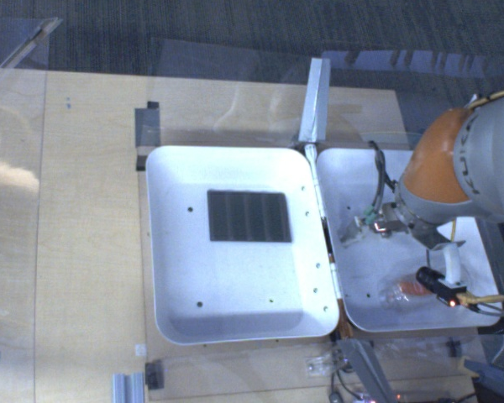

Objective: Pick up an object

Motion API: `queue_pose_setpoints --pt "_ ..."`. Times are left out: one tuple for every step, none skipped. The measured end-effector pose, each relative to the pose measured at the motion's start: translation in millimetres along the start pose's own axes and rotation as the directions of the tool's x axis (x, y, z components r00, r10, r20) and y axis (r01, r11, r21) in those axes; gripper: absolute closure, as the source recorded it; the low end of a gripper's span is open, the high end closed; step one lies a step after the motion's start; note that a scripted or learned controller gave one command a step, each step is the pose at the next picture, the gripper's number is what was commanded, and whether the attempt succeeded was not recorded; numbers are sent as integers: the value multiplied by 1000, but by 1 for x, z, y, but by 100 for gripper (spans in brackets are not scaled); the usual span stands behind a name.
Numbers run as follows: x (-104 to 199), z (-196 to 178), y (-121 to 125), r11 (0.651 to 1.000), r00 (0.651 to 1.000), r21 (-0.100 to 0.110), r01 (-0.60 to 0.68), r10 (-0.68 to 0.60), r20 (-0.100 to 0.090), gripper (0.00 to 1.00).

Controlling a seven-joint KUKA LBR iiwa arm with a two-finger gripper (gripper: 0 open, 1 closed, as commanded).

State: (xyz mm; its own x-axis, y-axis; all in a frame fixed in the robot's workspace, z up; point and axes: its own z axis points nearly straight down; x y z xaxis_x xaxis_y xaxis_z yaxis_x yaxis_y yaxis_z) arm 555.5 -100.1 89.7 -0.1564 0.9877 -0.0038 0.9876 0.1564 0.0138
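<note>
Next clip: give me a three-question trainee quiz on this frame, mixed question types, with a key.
1. True or false: the dark ribbed mat lies in the right bin.
2. Which bin is the arm over? A) left bin B) right bin C) neither
3. Fill in: the small reddish object lies near the right bin's ____ edge, as seen by the camera.

Key: 1 false, it lies in the left bin; 2 B; 3 lower.
</note>
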Motion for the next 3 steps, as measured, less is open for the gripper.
queue_pose_setpoints --pt "-23 2 61 999 999 3 -39 39 0 0" --pt "-108 -107 6 993 993 6 -119 119 1 0" --pt "-94 -13 -78 999 999 11 32 -32 -3 0"
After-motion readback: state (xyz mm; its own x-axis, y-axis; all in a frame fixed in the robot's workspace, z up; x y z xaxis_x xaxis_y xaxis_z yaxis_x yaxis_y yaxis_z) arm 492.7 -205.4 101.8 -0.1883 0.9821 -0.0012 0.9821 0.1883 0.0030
